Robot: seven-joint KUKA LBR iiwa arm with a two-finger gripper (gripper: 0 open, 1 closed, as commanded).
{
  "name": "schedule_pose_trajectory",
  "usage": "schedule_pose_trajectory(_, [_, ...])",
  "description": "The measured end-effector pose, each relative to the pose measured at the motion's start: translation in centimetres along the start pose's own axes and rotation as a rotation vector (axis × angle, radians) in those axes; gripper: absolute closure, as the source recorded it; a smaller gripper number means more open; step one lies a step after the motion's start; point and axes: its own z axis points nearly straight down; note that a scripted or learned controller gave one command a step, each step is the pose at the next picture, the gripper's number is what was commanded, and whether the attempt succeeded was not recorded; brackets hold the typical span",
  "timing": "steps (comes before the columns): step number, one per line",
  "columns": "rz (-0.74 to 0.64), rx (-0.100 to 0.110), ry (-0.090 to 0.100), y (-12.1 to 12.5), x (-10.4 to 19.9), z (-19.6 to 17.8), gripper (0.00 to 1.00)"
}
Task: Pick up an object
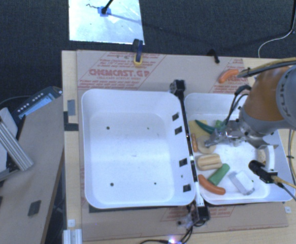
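The gripper (215, 136) hangs low in the right bin (208, 101), near its left wall, over the toy food (209, 161) piled there for picking. I cannot tell if it grips anything.

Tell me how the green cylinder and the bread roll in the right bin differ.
The green cylinder is green and slim; the bread roll is tan and plumper. The cylinder lies slanted, while the roll lies nearly level across the view. The cylinder sits nearer the bin's front edge than the roll. Both are elongated, rounded pieces lying flat, close beside each other.
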Motion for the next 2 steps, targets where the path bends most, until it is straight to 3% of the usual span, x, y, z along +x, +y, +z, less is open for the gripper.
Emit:
schedule_pose_trajectory(1, [-0.006, -0.012, -0.003, 4.9, 0.5, 0.3, 0.0])
schedule_pose_trajectory(2, [-0.001, 0.012, -0.003, 10.0, 2.0, 0.6, 0.0])
